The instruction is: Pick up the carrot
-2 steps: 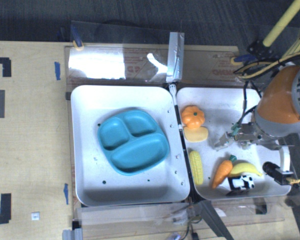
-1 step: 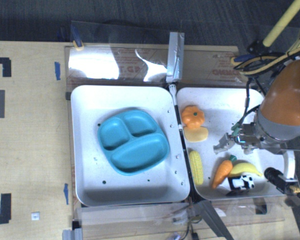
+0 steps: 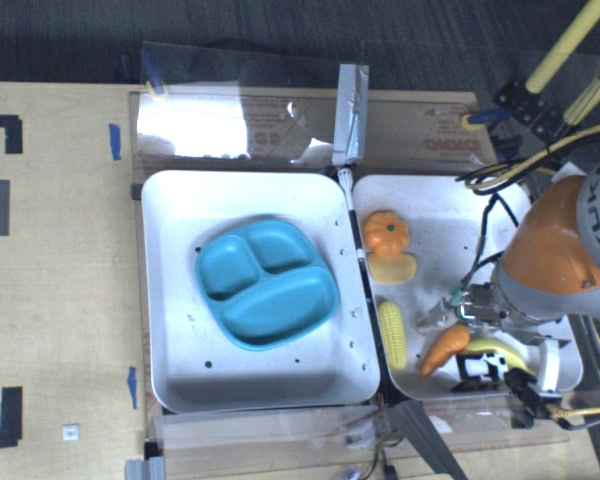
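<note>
The orange carrot [image 3: 444, 349] lies at a slant in the right bin [image 3: 435, 196], near its front edge, between an ear of corn [image 3: 391, 334] and a yellow banana [image 3: 498, 352]. My gripper [image 3: 464, 313] is low over the carrot's upper right end, touching it or nearly so. The grey wrist and the orange band [image 3: 552, 243] hide what lies behind the gripper.
A small orange pumpkin [image 3: 385, 233] and a pale yellow fruit [image 3: 393, 268] sit at the back left of the right bin. The left bin [image 3: 170, 268] holds a blue divided plate [image 3: 267, 281]. Cables hang along the arm on the right.
</note>
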`<state>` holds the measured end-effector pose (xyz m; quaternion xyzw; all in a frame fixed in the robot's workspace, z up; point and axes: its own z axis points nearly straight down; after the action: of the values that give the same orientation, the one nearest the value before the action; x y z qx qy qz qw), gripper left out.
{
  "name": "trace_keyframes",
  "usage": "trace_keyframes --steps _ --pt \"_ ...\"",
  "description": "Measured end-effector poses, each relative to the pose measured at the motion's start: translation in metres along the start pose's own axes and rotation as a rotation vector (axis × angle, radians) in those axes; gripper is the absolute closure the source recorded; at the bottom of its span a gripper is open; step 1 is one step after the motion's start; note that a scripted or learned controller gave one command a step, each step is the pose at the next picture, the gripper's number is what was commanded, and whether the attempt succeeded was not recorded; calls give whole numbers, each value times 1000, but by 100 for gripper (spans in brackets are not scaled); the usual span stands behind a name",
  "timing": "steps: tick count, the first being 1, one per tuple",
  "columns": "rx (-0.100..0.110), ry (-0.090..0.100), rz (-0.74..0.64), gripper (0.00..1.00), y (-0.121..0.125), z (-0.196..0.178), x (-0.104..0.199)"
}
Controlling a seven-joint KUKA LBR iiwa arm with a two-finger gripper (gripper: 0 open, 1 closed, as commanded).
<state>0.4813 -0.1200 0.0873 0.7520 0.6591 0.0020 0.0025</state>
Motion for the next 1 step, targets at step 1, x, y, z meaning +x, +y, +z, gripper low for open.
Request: trace_keyframes --steps 1 --pt "-5 -1 1 100 2 -11 0"
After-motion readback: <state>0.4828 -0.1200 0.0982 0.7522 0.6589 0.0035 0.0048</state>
